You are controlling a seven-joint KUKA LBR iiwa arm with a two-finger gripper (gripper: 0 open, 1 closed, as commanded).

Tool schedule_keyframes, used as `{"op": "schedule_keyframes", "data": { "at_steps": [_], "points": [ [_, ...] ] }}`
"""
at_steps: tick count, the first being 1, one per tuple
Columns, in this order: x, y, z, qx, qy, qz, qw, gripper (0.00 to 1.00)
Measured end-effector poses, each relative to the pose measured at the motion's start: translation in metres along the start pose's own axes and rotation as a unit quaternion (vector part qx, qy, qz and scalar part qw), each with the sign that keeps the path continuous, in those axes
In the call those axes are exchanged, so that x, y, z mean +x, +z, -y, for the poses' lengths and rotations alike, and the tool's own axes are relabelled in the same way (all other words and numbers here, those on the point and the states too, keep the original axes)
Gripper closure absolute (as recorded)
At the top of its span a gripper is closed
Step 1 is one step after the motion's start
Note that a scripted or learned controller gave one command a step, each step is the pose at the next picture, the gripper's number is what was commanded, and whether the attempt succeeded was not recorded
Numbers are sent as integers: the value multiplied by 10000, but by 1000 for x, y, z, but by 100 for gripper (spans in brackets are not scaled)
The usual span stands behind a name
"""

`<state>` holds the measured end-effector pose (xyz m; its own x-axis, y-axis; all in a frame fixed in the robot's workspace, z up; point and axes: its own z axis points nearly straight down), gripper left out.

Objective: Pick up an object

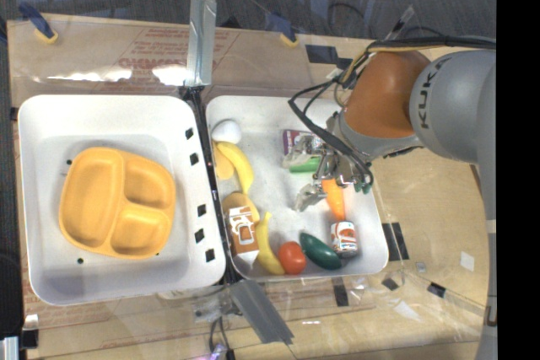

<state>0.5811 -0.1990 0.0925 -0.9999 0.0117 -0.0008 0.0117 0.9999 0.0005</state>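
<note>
The arm (pixel 439 101) is reaching in from the right over the right bin (pixel 371 261), with the gripper (pixel 325 185) hanging low above the bin's right-centre. The jaws are appearing parted, one metal finger (pixel 305 198) splaying left; nothing is sitting between them. An orange carrot (pixel 336 198) is lying just beside the fingers, on their right, pointing nearward. Whether it is touching them cannot be told.

Other contents: a small can (pixel 344 238) near the carrot, a dark green pepper (pixel 321 251), a tomato (pixel 292 258), two bananas (pixel 238 164) (pixel 267 244), a brown bottle (pixel 242 228), a white ball (pixel 225 131) and a purple-green packet (pixel 302 149) at the far side. A yellow tray (pixel 116 201) is occupying the left bin (pixel 34 118).

Judgement: the carrot is the likely target. It looks like a light, stiff, smooth plastic piece, liable to slip or roll under a pinch. Hold is best taken across the thick middle, jaws square to its length, not on the tapered tip.
</note>
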Motion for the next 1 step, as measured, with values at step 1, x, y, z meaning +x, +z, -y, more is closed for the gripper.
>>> {"op": "schedule_keyframes", "data": {
  "at_steps": [1],
  "points": [
    [-2, -11, -1, 3, -26, 14, 10000, 100]
  ]
}}
